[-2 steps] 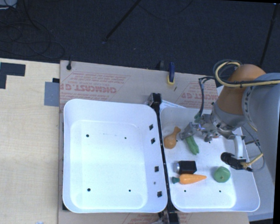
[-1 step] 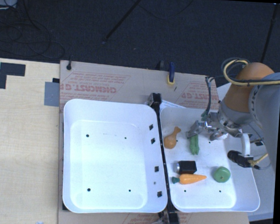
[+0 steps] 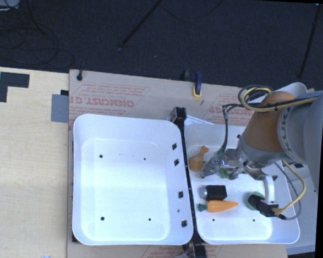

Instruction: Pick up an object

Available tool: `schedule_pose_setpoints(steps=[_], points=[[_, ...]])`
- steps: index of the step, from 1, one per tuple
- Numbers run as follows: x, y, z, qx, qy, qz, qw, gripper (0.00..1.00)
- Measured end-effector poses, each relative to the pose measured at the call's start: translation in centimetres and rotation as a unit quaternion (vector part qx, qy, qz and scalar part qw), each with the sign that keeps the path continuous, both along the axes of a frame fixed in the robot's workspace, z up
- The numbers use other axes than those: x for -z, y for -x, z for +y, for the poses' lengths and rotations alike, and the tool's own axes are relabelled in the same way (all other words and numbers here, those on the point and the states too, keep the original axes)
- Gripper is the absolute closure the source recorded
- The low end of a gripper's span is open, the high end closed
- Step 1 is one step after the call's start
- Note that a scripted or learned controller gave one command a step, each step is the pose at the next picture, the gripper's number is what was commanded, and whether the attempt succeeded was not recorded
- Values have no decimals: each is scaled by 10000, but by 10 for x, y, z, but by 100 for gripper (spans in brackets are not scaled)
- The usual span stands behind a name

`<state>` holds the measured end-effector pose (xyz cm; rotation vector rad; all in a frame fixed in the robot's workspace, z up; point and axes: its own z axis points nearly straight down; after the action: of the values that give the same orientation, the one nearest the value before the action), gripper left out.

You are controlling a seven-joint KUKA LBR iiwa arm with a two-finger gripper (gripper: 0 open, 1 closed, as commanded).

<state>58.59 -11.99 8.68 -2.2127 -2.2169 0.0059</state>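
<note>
Two bins, one arm over the right one, nothing gripped yet.
Left bin (image 3: 125, 178) lies bare; right bin (image 3: 253, 231) holds a tan piece (image 3: 197, 158) near its left wall, a black block (image 3: 216, 191) and a toy carrot (image 3: 219, 206) toward the front edge. The gripper (image 3: 219, 167) hovers just above the block; whether it is spread or pressed together I cannot tell. Best to descend squarely over one item.

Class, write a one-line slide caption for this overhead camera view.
KUKA arm's gripper hovers in the right bin near a carrot, black block and tan piece.
</note>
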Motion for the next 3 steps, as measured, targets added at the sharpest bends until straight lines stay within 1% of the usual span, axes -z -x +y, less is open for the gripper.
schedule_pose_setpoints(steps=[1, 3], points=[[0, -3, -3, 13, 13, -27, 10000, 0], [0, -3, -3, 13, 14, -27, 10000, 0]])
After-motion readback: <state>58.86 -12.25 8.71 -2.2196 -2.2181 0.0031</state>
